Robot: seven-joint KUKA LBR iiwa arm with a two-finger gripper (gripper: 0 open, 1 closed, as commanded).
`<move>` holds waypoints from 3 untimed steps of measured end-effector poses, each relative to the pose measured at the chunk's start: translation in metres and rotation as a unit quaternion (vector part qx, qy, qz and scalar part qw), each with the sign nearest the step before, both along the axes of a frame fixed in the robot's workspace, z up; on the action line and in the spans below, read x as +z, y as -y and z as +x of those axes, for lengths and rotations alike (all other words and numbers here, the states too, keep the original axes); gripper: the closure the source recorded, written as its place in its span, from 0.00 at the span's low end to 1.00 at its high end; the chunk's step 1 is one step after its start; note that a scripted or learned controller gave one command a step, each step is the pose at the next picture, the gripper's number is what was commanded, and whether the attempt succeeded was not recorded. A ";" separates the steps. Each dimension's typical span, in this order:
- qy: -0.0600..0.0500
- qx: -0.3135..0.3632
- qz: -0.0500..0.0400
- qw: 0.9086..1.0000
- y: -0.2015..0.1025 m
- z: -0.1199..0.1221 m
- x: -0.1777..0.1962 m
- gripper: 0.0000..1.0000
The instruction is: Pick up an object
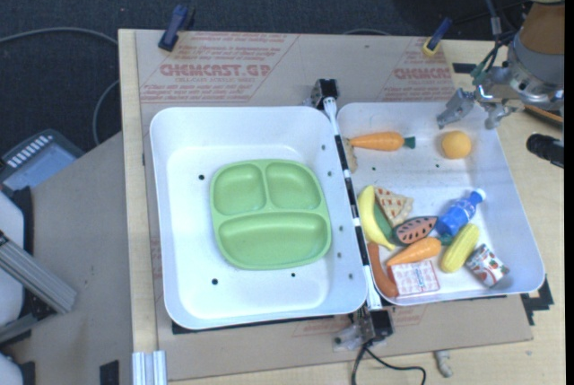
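At the right bin's far edge: gripper hovering, jaws spread open, nothing between them. Looks like the approach step, no grab yet. Closest pick just below it: orange near the far right corner, sitting apart from the rest. Carrot along the far edge too, toward the divider. Near end all clutter: banana, bottle, corn, a few packets jammed together. Left bin holding just a green tray. Next move probably: drop straight down over the orange, centre it between the fingers, close gently. Round thing, so likely to roll off if nudged.
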State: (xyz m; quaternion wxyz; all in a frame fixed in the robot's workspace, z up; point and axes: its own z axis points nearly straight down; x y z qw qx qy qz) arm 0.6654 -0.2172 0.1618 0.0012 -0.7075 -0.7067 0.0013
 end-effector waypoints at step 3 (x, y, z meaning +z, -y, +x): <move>0.001 0.002 0.001 1.000 -0.002 -0.016 -0.061 0.00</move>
